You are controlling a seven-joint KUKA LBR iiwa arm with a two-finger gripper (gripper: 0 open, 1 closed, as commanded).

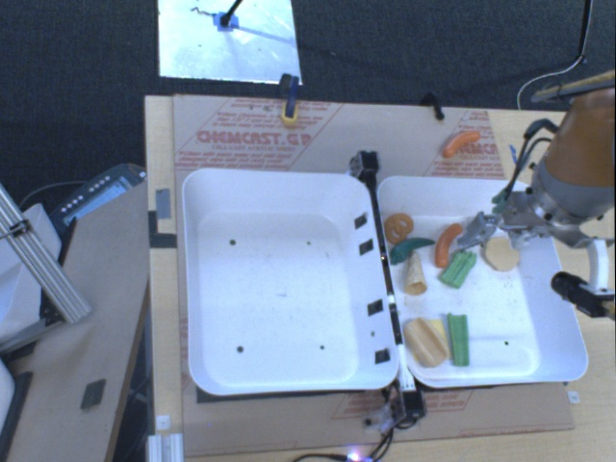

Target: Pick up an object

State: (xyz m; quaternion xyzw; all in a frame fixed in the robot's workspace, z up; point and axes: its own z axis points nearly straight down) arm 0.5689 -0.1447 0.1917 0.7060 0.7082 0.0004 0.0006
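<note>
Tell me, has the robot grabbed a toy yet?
Not yet. The end effector has reached into the right bin and sits by the orange sausage and green piece. Nothing looks lifted; every toy lies on the bin floor. Grabbing and raising one are left.

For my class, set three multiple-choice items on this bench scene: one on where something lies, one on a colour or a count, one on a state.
1. Where do the toy foods lie?
A. in the left bin
B. in the right bin
C. on the floor

2. What colour is the stick beside the bread at the right bin's near edge?
A. green
B. blue
C. black

3. How does the gripper stand to the toys?
A. low over the right bin, among them
B. over the left bin
C. off the bench

Key: 1 B, the toys sit in the right bin, though one orange piece lies on the bench behind it. 2 A, the stick beside the bread is green. 3 A, the gripper hangs by the orange sausage.
</note>
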